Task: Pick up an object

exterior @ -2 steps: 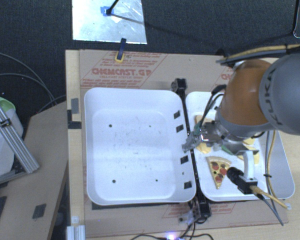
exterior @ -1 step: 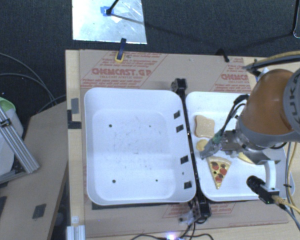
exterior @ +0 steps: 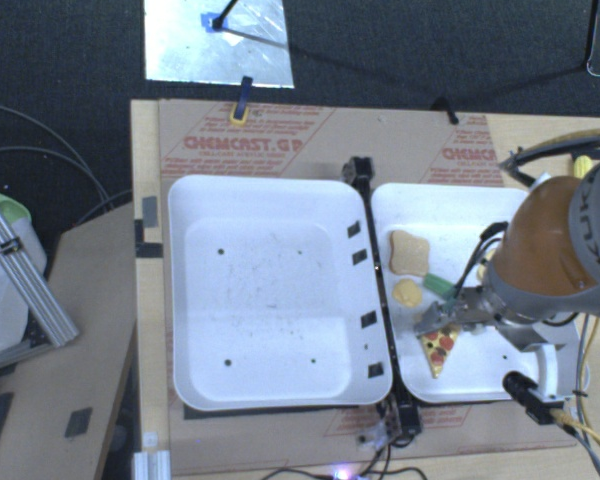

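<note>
The gripper [exterior: 442, 315] is lowered into the right bin [exterior: 450, 200], just above the pizza slice [exterior: 439, 348], a flat triangle with red dots, which lies directly below it on the bin floor. Whether the gripper is spread or pressed together cannot be told. A tan bread slice [exterior: 411, 252], a small round yellow piece [exterior: 407, 292] and a green piece [exterior: 439, 285] are placed just beside it.

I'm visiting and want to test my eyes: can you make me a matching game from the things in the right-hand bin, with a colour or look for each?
Things:
1. bread slice
2. pizza slice
3. small round piece
4. stick-shaped piece

Looks:
A. green
B. plain yellow
C. tan, the farthest of the four from the camera
D. yellow with red spots, a pointed wedge

Pairs: 1-C, 2-D, 3-B, 4-A
</note>
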Robot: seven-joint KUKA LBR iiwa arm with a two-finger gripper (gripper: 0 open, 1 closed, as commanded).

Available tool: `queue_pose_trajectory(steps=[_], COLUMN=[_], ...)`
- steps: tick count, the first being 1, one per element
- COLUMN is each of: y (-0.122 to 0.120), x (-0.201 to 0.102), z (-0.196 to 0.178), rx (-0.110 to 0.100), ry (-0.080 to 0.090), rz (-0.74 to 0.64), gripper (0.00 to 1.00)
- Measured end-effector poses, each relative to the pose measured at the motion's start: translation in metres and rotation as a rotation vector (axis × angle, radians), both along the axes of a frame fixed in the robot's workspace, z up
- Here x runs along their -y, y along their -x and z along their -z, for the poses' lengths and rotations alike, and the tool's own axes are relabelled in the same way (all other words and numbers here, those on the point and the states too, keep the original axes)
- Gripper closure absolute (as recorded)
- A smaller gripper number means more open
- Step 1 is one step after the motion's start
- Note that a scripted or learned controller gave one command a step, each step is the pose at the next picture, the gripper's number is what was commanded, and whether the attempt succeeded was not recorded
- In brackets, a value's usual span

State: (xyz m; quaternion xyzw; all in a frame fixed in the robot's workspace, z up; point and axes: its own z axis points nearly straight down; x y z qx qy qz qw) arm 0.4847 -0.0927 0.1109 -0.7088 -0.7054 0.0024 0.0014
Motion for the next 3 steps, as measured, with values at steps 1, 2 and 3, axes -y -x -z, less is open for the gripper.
queue_pose_trajectory(steps=[1,2,3], y=[-0.002,-0.057,-0.075], x=[-0.003,-0.066,-0.071], z=[-0.015,-0.077,-0.08], rx=[0.008,0.016,0.009], ry=[-0.001,-0.003,-0.002], rz=[-0.005,-0.017,-0.01], gripper=[0.0,0.0,0.0])
